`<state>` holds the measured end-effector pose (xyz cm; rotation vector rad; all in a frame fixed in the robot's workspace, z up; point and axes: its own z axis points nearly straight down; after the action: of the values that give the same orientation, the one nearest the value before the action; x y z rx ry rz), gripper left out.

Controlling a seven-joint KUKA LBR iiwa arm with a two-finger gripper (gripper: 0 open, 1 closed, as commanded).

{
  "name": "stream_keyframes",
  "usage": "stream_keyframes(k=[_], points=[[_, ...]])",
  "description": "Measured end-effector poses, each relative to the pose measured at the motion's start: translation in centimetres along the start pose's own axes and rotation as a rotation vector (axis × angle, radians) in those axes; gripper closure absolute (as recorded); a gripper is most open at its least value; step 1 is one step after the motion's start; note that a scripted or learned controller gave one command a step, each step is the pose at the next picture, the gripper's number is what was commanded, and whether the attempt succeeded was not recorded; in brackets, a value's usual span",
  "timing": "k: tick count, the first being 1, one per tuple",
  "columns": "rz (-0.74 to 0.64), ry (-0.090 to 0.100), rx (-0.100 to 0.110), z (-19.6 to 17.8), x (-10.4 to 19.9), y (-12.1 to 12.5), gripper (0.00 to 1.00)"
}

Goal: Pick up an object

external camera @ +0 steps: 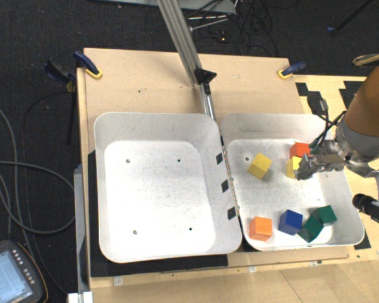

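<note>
Under the end effector (305,167), whose state I cannot tell, the small yellow block (294,165) looks light, rigid, best pinched across flat opposite faces.

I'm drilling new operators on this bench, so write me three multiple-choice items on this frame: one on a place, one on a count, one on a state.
1. Which bin holds the blocks?
A. The left bin
B. The right bin
C. Both

2. How many green blocks lie in that bin?
A. None
B. Two
C. Four

3. How does the blue block sit?
A. Stacked on the orange block
B. Outside the bins
C. On the bin floor between the orange block and a green one

Answers: 1 B, all blocks lie in the right bin. 2 B, the green blocks sit together at the near right corner. 3 C, the blue block rests flat beside the orange block.
</note>
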<state>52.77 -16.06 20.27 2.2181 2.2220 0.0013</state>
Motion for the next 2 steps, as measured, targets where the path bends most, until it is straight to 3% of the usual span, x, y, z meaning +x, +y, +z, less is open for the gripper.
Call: stream_keyframes(k=[2], points=[[-0.007,0.002,0.001,0.6,10.4,2.7,1.00]])
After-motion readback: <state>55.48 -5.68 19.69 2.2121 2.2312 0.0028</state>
